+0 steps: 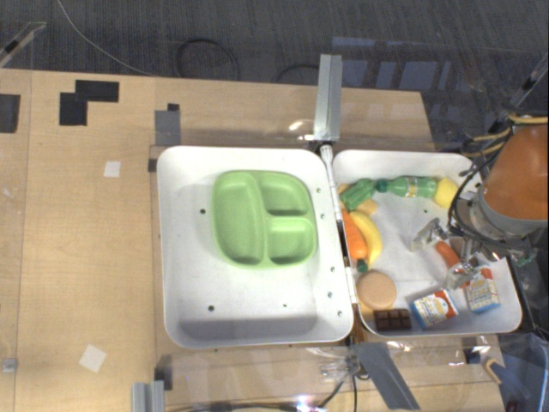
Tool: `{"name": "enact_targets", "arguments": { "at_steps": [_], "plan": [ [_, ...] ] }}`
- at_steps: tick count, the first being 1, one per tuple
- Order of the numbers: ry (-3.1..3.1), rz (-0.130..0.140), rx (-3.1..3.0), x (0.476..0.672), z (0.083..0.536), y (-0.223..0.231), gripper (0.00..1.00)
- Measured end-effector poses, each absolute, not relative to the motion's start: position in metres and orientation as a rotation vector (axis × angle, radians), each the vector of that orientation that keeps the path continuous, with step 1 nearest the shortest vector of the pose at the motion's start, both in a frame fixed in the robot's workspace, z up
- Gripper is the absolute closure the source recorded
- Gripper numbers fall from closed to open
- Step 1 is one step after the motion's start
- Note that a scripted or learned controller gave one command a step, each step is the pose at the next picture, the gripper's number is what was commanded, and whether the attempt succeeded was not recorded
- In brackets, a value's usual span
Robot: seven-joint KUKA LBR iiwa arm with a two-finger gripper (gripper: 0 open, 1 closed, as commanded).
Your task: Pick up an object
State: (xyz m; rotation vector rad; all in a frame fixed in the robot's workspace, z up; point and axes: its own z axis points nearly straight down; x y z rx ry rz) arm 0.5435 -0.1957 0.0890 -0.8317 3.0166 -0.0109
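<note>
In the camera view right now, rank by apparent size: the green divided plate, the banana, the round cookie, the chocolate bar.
1. Green divided plate, clearly largest.
2. Banana and round cookie: similar, too close to rank.
3. Chocolate bar, smallest.

The arm reaches in from the right, orange band uppermost, its wrist pointing steeply down with the end effector low beneath it.

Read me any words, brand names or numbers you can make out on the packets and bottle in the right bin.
None can be read.
Small carton: red and blue print, too blurred to read.
Second carton: printed label, too small to read.
Green bottle: yellow cap end, no legible label.
Brown block: no lettering visible.
</note>
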Motion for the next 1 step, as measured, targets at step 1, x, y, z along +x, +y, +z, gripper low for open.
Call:
{"name": "enact_targets", "arguments": {
  "at_steps": [1],
  "plan": [
    [3.005,-0.018,-0.833,0.5479,0.1033,-0.1946,1.00]
  ]
}}
